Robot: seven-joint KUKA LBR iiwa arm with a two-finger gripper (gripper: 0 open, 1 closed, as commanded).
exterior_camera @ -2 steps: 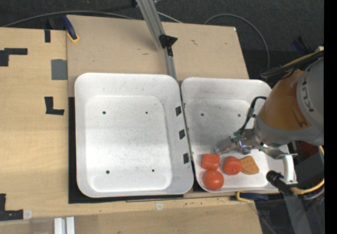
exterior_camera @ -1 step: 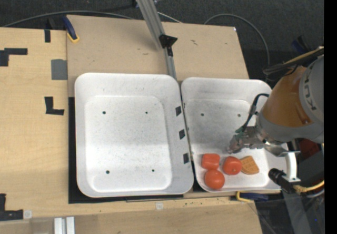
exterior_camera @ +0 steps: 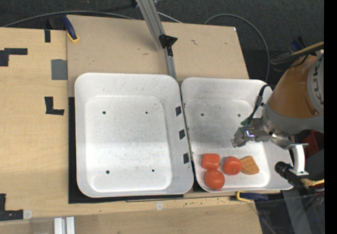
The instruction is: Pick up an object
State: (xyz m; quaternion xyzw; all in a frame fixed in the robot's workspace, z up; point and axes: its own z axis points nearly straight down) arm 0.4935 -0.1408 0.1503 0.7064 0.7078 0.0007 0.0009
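Three small red tomato-like pieces lie at the front of the right bin [exterior_camera: 221, 90]: one [exterior_camera: 210, 161] on the left, one [exterior_camera: 232, 165] in the middle, one [exterior_camera: 214, 178] nearest the front rim. An orange-tan wedge [exterior_camera: 249, 165] rests just right of them. My gripper [exterior_camera: 244, 136] hangs low over the right bin's right half, a short way behind and above the middle red piece and the wedge. Nothing shows between it and the bin floor.
The left bin [exterior_camera: 126, 133] sits beside the right one, joined by black clips [exterior_camera: 181, 134]. A slanted metal pole [exterior_camera: 150, 9] rises behind the bins. The arm's orange band [exterior_camera: 295, 96] overhangs the right bin's right rim.
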